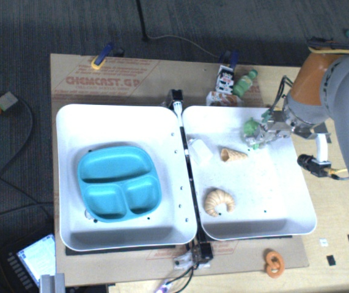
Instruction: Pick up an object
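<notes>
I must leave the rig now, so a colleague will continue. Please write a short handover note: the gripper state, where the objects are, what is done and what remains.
Gripper: low over the far right part of the right bin, at a small green object; a grasp cannot be confirmed from this view.
Right bin also holds: a cone-shaped piece near the middle, a croissant nearer the front, and a pale clear item by the divider.
Left bin: a blue divided tray.
Done: arm is positioned at the green object.
Left: confirm the grasp and lift; nothing is visibly raised yet.
</notes>
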You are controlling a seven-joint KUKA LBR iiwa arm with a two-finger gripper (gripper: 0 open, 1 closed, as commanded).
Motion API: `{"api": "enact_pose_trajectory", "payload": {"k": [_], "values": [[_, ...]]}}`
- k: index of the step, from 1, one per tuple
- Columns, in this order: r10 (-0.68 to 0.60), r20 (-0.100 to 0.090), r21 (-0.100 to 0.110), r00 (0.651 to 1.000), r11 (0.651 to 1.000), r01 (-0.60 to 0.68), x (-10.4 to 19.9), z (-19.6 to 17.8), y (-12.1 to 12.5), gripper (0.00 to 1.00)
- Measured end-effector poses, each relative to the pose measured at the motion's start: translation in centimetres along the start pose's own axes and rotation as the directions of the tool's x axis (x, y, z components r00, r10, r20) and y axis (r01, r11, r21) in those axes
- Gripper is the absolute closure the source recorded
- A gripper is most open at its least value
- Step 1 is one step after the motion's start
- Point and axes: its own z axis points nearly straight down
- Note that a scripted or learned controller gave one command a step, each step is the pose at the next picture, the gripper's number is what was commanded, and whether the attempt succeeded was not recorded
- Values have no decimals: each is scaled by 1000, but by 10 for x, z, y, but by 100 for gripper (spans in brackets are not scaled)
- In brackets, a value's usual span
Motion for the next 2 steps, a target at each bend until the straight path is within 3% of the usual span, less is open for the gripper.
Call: {"api": "enact_pose_trajectory", "payload": {"k": [1,2], "values": [[2,1,-4,1000,1000,-2,104,-109,34,100],[4,1,-1,1000,1000,-4,147,-117,33,100]]}}
